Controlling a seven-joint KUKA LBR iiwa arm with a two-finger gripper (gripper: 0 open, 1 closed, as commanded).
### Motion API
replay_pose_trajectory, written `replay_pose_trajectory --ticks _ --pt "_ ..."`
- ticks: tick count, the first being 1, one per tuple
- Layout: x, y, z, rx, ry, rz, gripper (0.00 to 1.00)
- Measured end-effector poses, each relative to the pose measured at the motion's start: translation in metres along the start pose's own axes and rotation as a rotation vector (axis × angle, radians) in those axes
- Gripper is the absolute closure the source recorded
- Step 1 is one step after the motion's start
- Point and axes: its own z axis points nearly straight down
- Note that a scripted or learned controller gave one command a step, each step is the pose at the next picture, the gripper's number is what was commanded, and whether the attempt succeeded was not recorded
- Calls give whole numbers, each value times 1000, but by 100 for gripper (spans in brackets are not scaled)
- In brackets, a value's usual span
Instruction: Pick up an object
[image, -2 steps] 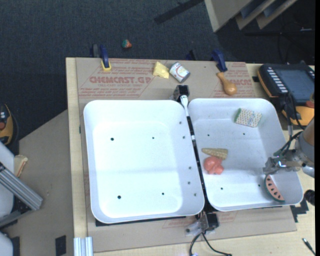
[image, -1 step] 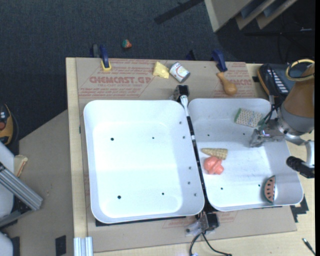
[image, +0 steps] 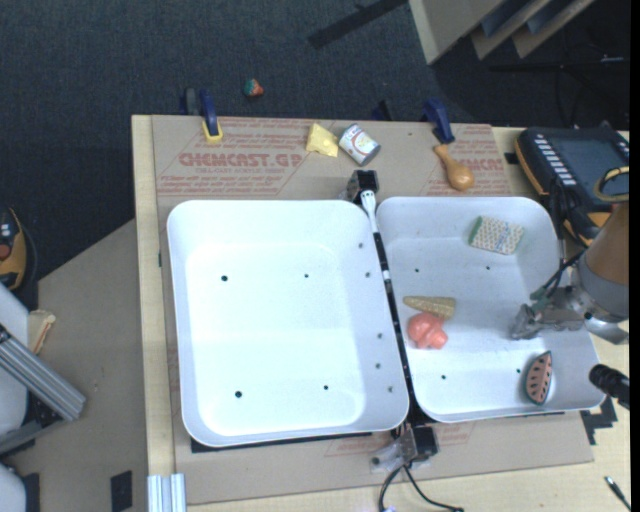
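You had 2 white bins side by side; the right bin (image: 455, 215) held all 4 loose objects, and the left bin (image: 190, 300) sat beside it, their edges touching along the centre of the frame. The gripper (image: 530, 322) hung low at the right bin's right side, near its floor, with the grey arm (image: 610, 270) entering from the right edge. Its fingers were small and dark against the bin, so you could not tell whether they were spread or closed; nothing showed between them.

Just below the gripper, in the bin's lower right corner, lay a watermelon slice (image: 539, 379), a half-round piece with a reddish, dark-seeded face and a pale rim. Left of the gripper, near the bin's middle, sat a lumpy pink-orange toy (image: 428, 331), touching a tan ridged wedge (image: 431, 304) above it. A pale speckled square pad (image: 496, 235) lay in the upper right.
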Motion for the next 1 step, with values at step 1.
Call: replay_pose_trajectory --ticks 1 --pt "0 -34 -84 -12 -7 -1 100"
